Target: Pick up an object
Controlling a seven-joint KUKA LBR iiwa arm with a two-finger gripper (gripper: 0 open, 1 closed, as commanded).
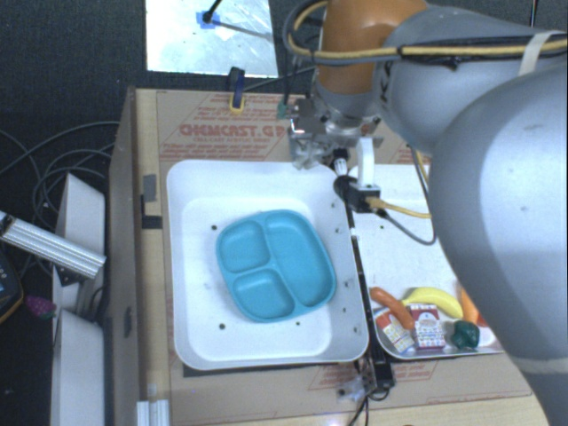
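A light blue divided plate (pixel 276 264) with three compartments lies in the middle of the left white bin (pixel 195 264). My gripper (pixel 308 152) hangs over the far right corner of that bin, above and behind the plate, well apart from it. In the near corner of the right bin (pixel 390 247) lie an orange carrot (pixel 392 307), a yellow banana (pixel 435 298), a small red and white box (pixel 428 327) and a dark green item (pixel 464 334).
The grey arm covers most of the right bin. The cardboard bench top (pixel 222 122) runs behind the bins, with a blue and yellow clamp (pixel 236 89) on it. Cables and a metal rail (pixel 49 242) lie off the bench to the left.
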